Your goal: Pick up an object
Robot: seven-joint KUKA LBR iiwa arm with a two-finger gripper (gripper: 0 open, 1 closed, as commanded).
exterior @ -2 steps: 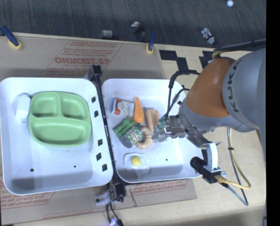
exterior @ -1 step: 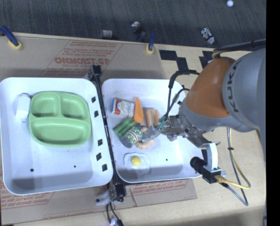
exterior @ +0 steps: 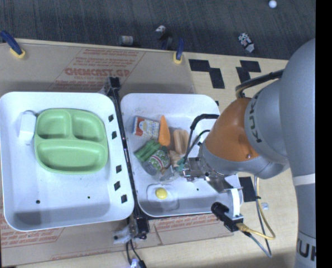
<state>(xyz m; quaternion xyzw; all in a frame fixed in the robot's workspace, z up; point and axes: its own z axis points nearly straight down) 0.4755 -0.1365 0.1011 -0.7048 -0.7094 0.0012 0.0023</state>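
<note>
The right bin [exterior: 154, 100] holds a small heap of toy food: an orange carrot [exterior: 164, 130], a hot dog bun [exterior: 179, 140], a printed snack packet [exterior: 146, 127], green leafy pieces [exterior: 150, 152] and a fried egg [exterior: 162, 194] near the front wall. My gripper [exterior: 183, 169] hangs low over the heap's right edge, just below the bun and right of the green pieces. The orange-banded wrist [exterior: 232, 135] covers most of it, and nothing shows plainly between the fingers.
The left bin [exterior: 9, 166] holds a green divided plate [exterior: 72, 139] and a small white object [exterior: 26, 125] at its left. A black divider [exterior: 121, 149] runs between the bins. Blue clamps [exterior: 12, 43] sit on the cardboard's back edge.
</note>
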